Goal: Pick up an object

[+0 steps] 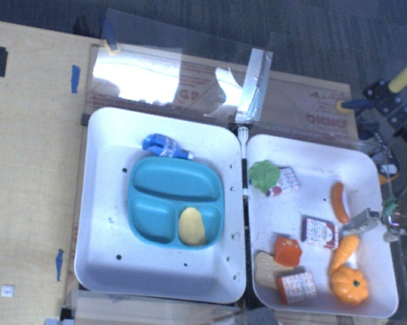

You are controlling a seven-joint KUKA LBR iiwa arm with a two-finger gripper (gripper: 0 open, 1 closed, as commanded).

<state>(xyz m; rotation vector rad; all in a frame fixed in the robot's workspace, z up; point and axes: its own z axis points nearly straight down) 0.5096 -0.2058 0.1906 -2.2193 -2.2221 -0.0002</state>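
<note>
My gripper (369, 220) shows as a small grey part at the right edge of the right bin (319, 155). It sits just above the top end of an orange carrot (344, 253) and below a red-orange sausage (340, 201). Near it lie a red-and-white packet (319, 232) and an orange pumpkin (349, 285). Nothing can be seen in its grasp.
The right bin also holds a green lettuce leaf (263, 174), a small white packet (287, 182), a red pepper (288, 251), a bread slice (266, 268) and a red can (296, 286). In the left bin (105, 180), a blue divided plate (173, 184) carries a yellow potato (193, 226); a blue toy (163, 145) lies behind it.
</note>
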